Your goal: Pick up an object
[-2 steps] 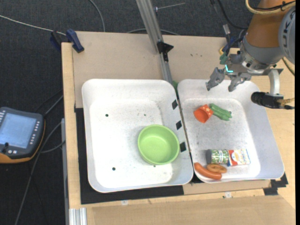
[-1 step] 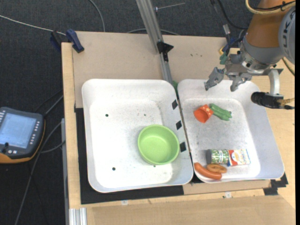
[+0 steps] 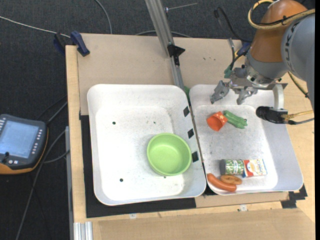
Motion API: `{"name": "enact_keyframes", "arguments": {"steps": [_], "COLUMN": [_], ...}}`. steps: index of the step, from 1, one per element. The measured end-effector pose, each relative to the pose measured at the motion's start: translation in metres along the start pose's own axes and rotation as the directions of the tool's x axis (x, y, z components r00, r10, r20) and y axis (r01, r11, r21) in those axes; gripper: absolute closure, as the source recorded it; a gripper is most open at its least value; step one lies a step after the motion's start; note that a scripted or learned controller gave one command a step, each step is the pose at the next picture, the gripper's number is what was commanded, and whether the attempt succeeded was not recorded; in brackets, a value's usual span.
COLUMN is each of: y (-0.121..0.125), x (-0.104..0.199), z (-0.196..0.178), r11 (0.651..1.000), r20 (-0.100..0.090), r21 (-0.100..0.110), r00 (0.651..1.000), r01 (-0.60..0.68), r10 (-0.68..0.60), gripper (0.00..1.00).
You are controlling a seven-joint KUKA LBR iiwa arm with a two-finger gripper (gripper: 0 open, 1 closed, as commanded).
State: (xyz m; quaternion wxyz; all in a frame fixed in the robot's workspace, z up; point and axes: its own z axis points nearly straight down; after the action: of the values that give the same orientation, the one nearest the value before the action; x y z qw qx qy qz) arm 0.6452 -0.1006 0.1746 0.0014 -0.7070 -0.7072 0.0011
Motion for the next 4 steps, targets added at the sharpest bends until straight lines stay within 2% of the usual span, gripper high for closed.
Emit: {"name": "enact_keyframes", "arguments": {"steps": [1,2,3,4], "y": [-0.011,-0.009,-0.009,-0.007], "x": [0.001,0.001,0.002,0.001], "z": [0.052,0.077,0.067,0.004], "r11": [1.000,1.000,1.000,1.000], "r20": [0.000,0.001,0.000,0.001], "r21": [0.000,-0.007,-0.007,-0.009], "r00": [1.000,1.000,1.000,1.000], "r01": [0.000,0.000,0.000,0.000], "r10": [0.000,0.000,0.000,0.000], "gripper": [0.00,0.00,1.00,1.00]}}
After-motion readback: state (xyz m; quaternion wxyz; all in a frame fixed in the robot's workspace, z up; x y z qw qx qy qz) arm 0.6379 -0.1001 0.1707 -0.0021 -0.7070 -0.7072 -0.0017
